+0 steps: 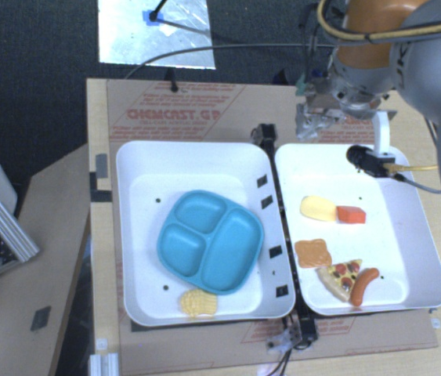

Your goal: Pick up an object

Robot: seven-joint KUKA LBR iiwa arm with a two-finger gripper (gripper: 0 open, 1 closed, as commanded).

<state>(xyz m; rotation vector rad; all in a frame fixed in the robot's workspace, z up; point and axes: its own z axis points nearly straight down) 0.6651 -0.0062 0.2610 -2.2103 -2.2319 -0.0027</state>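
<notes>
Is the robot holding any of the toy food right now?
No. The gripper is up above the back edge of the right bin, with nothing in it. The pizza slice and sausage lie in that bin.

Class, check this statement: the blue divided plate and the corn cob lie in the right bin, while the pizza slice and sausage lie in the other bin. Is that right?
Not quite. The camera view shows the blue divided plate and the corn cob in the left bin, not the right. The pizza slice and sausage do lie in the other bin.
</notes>
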